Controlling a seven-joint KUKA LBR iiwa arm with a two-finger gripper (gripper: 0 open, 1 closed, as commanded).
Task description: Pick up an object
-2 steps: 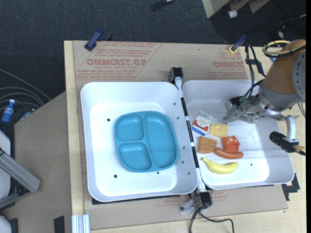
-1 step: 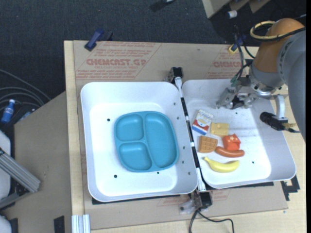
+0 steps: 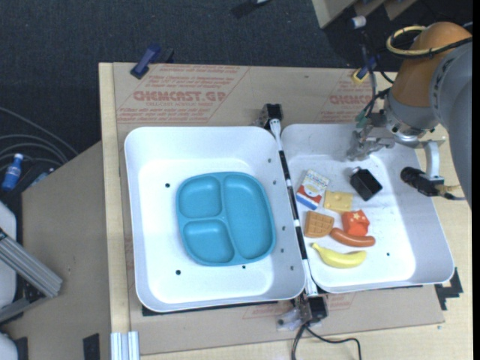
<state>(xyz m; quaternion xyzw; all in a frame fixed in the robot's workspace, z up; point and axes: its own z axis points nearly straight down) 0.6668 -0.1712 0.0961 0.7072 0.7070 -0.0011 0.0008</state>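
Left bin [image 3: 150,156]: just the blue divided tray [image 3: 225,218], not a likely target. Right bin [image 3: 420,238], center-right of frame: toy food bunched tight, carton [image 3: 313,188], cheese [image 3: 338,200], waffle [image 3: 319,223], hot dog [image 3: 352,238], banana [image 3: 340,256]; black block [image 3: 365,183] apart. Risk: a descent into the cluster nudges neighbours or pinches two. End effector [image 3: 365,142] upper right, over the bin's back edge, nothing visibly held; opening can't tell.

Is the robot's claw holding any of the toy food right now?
No. The gripper hangs over the far end of the right bin with nothing between its fingers. The banana, hot dog and black block lie loose in the bin.
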